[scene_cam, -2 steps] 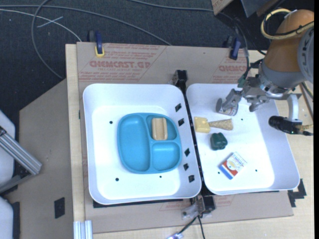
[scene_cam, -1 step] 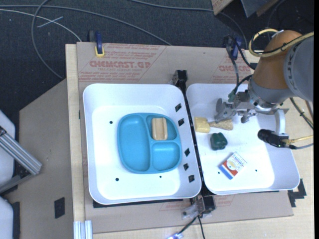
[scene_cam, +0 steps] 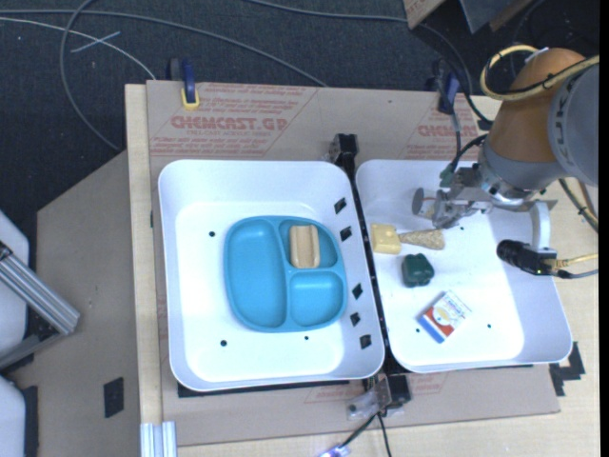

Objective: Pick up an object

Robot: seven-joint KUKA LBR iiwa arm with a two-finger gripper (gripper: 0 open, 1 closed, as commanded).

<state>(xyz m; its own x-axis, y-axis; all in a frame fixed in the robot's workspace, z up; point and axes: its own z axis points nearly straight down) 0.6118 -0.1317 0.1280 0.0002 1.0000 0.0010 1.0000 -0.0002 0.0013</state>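
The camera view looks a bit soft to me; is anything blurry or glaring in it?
In the camera view the light is even and shadows are faint; the white bins look bright without hiding detail; the blue tray is fairly sharp, while the gripper looks soft and hard to read.

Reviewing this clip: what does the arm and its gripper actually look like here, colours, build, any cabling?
The arm is rounded and grey, with an orange band above the wrist. A yellowish cable loops beside that band, and thin dark wires run down toward the gripper, a small grey metal assembly. It enters from the view's right, above the right bin.
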